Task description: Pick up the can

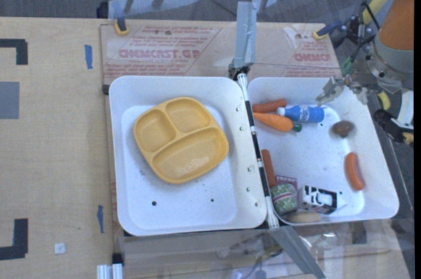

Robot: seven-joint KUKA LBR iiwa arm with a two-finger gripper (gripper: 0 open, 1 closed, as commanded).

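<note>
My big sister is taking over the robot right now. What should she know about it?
Gripper: over the right bin's far edge, beside the blue bottle; open or shut is unclear, nothing seen in it.
Can: lying at the right bin's near-left corner, next to a black-and-white box.
Yellow plate: in the left bin.
Done: nothing, the can is untouched.
Left: move across to the can, grip it, lift it.
</note>
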